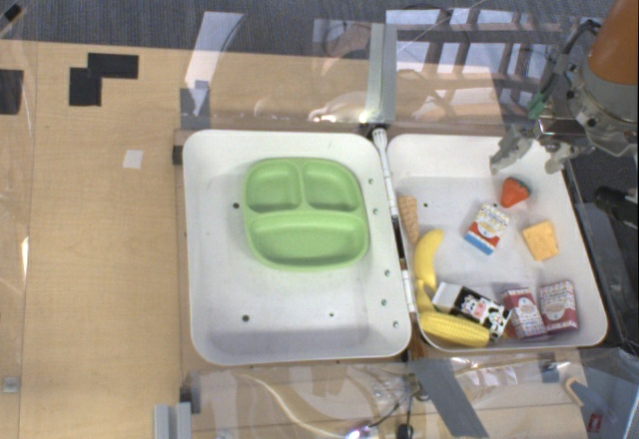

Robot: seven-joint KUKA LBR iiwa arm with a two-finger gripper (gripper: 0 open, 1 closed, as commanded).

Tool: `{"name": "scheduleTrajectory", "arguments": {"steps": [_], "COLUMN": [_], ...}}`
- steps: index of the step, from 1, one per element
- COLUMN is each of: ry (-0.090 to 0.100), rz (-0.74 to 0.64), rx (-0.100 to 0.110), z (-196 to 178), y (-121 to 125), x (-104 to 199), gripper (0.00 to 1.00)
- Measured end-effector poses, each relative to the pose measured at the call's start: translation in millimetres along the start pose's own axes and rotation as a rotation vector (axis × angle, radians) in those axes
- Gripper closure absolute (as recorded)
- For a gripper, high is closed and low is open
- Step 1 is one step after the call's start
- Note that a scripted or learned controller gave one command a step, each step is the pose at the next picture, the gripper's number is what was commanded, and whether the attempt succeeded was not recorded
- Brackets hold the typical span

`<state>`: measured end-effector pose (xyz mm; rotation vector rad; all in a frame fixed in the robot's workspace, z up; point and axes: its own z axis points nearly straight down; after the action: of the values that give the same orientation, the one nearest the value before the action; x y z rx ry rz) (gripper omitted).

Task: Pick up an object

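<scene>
So, across the bench (90, 257), the two white bins sat side by side. The left bin (215, 327) carried a green sectioned plate (304, 212), lying flat near its middle. The right bin (589, 322) held all the small stuff. The grey arm (611, 58) reached in from the right, orange band showing above the wrist, and its gripper (529, 154) hovered over the far right corner of that right bin, fingers spread apart with nothing between them.

Just below the gripper lay the little orange-red strawberry-like toy (514, 192), near the fingertips but free of them. Toward the bin's near side, a yellow banana (427, 258) lay alongside the left wall, and a yellow corn cob (454, 330) lay at the near edge. A tan waffle cone (407, 216) sat just above the banana. A small white carton (487, 227) lay tilted in the middle, a yellow cheese wedge (540, 239) just to its right. A black-and-white carton (467, 304) rested against the corn, and two red-brown cartons (540, 309) stood next to it along the near wall.
</scene>
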<state>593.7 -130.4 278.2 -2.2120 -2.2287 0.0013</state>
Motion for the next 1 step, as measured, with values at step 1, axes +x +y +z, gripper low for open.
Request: {"name": "scheduleTrajectory", "arguments": {"steps": [1], "ry": [0.001], "rz": [-0.114], "rx": [0.002], "z": [113.2], "y": [-33.5], "x": [-32.2], "gripper": [0.00]}}
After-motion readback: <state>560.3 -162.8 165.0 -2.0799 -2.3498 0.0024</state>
